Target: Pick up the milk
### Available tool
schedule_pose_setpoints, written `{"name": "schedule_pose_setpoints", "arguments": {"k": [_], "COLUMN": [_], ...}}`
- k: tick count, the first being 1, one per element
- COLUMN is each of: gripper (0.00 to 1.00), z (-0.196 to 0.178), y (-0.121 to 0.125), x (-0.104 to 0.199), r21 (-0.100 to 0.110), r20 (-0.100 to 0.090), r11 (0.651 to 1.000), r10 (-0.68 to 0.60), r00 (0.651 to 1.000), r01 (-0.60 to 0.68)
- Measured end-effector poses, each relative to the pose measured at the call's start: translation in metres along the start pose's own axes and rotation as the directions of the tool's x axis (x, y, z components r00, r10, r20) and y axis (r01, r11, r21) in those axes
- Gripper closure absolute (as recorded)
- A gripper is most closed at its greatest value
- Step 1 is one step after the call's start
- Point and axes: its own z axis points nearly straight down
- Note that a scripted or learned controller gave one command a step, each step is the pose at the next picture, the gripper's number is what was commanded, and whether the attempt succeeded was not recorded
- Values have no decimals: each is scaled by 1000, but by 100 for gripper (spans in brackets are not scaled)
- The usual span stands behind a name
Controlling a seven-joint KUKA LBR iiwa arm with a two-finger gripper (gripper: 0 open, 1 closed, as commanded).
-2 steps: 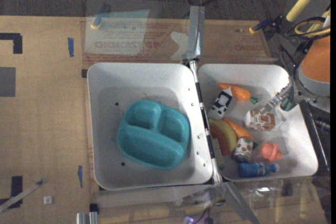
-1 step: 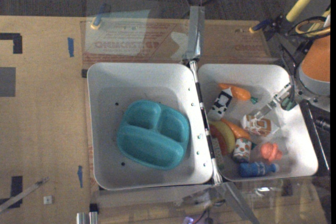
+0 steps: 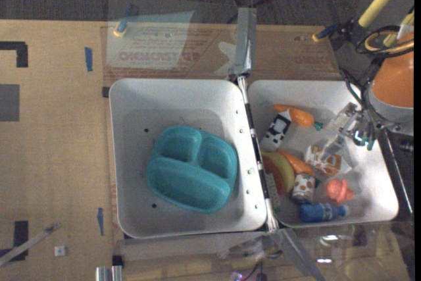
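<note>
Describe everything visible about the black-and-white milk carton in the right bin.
The small white milk carton with black cow-like patches looks like a toy of plastic or card. It lies tilted in the right white bin, in the upper left part near the divider. An orange carrot-shaped toy touches or overlaps its upper end. The two-finger gripper is apart from it, to its right.

2 shallow white plastic bins [image 3: 131, 108], side by side. Left bin: 1 teal plastic plate with three compartments [image 3: 192, 168]. Right bin: 1 black-and-white cow-patterned milk carton [image 3: 277, 130], 1 orange carrot-shaped toy [image 3: 297, 116], 1 yellow banana-shaped toy [image 3: 283, 168], 1 small can with a red-and-white label [image 3: 303, 187], 1 blue bottle lying flat [image 3: 321, 211], 1 small salmon-pink rounded toy [image 3: 339, 191], 1 orange-and-white patterned packet [image 3: 324, 160]. That makes 7 items in the right bin, 1 in the left.
</note>
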Motion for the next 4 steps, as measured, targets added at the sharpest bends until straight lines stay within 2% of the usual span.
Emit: {"name": "schedule_pose_setpoints", "arguments": {"k": [1,2,3,4], "gripper": [0,0,0,0], "z": [-52,-8,-10,6], "y": [8,3,8,-7], "x": [-63,19,-15,-15], "r21": [23,14,16,-3], "r20": [-29,-19,-28,-11], "r11": [973,994,990,957], "r10": [231,107,141,291], "r00": [972,994,990,957], "r01": [-231,-106,-141,-291]}}
